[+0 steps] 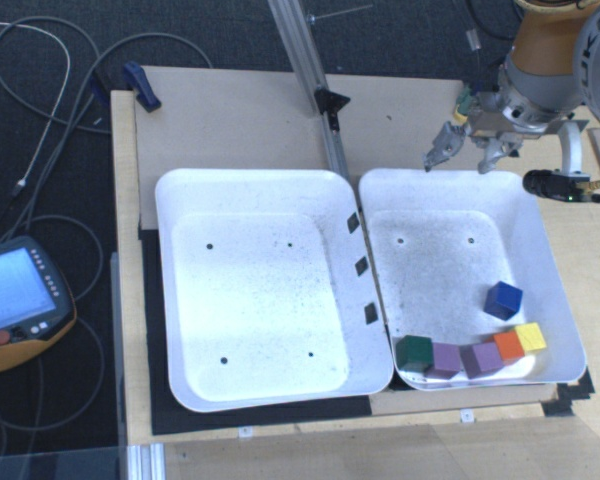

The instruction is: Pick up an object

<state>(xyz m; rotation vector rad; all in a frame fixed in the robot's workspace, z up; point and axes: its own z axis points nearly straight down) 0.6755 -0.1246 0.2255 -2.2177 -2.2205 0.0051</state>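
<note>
Several small blocks lie along the near edge of the right bin: a green cube, a purple block, another purple block, an orange cube and a yellow cube. A blue cube sits a little further in, above them. My gripper hangs above the far rim of the right bin, well away from the blocks. Its fingers are spread open with nothing between them.
The left bin lies beside the right one. A slanted metal rail runs down to the gap between the bins. A blue clamp sits at the bench's far left corner. A teach pendant and cables lie on the floor at left.
</note>
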